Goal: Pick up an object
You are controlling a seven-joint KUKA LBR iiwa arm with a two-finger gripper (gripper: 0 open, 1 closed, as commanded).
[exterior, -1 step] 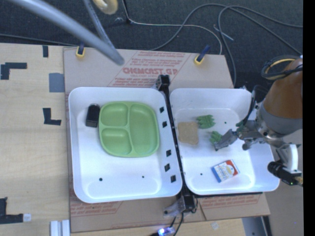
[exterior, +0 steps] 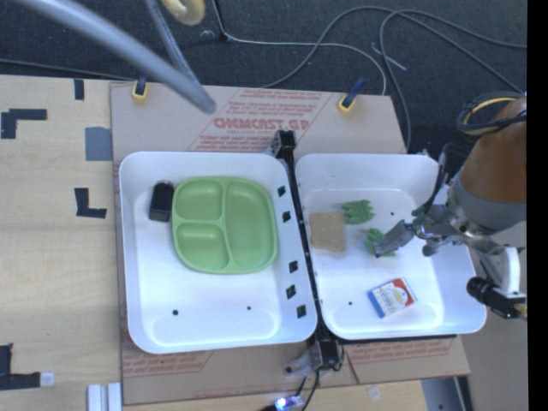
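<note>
Target looks like the green toy [exterior: 375, 240] in the right bin [exterior: 428, 171], low and lumpy, near the bin's middle. My gripper [exterior: 396, 238] is down at its right side, the tip touching or just over it. Whether my fingers are apart or together I cannot tell; the tip is dark and blurred against the toy. No proof of a hold.

Risks, as I judge them:
- The toy is small and irregular. A pinch on its edge could squirt it sideways.
- A second green piece [exterior: 357, 211] sits just above-left, and a tan block [exterior: 327, 231] lies just to the left. A shove could push the toy into either.
- The white floor looks slick; things will likely slide rather than stay.
- A small card box [exterior: 391, 297] lies flat nearer the front wall, apart from the rest.

Left bin [exterior: 137, 255]: green tray [exterior: 225, 225], three wells, and a black block [exterior: 161, 201] touching its left rim. The bins meet at a black divider [exterior: 295, 229].

Both sit on cardboard [exterior: 257, 114] over a pale bench [exterior: 51, 229]. Cables [exterior: 360, 15] trail across dark floor behind.
</note>
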